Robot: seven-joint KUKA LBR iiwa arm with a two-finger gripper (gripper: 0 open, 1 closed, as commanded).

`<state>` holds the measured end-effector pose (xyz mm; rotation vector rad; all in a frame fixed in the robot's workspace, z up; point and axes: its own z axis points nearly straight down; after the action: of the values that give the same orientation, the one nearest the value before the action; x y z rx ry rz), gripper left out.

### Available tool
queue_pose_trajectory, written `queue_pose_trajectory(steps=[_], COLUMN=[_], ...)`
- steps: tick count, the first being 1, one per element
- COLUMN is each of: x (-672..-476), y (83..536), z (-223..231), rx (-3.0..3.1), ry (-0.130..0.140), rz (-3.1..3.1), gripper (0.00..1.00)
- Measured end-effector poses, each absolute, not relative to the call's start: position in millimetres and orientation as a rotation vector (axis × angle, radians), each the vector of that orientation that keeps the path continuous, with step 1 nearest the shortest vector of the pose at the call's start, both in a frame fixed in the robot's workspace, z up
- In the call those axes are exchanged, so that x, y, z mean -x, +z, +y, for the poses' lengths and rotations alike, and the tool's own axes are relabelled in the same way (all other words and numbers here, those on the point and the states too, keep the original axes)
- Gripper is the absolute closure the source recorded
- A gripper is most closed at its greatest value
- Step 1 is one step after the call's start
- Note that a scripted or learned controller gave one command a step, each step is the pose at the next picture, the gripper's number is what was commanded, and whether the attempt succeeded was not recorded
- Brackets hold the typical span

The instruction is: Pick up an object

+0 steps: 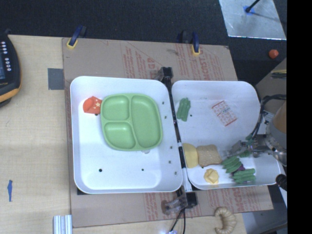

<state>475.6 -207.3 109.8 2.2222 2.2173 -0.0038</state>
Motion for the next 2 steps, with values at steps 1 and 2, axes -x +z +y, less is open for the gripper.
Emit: queue_pose_trajectory(steps=[1,2], x=[-541.3,-471.8], y=[93.7,91.3], z=[-149.2,-198.0], rx=[-2.205,-2.230], ry=[0.003,-0.008], rz=[2.230,2.222], gripper=[0.00,0.00])
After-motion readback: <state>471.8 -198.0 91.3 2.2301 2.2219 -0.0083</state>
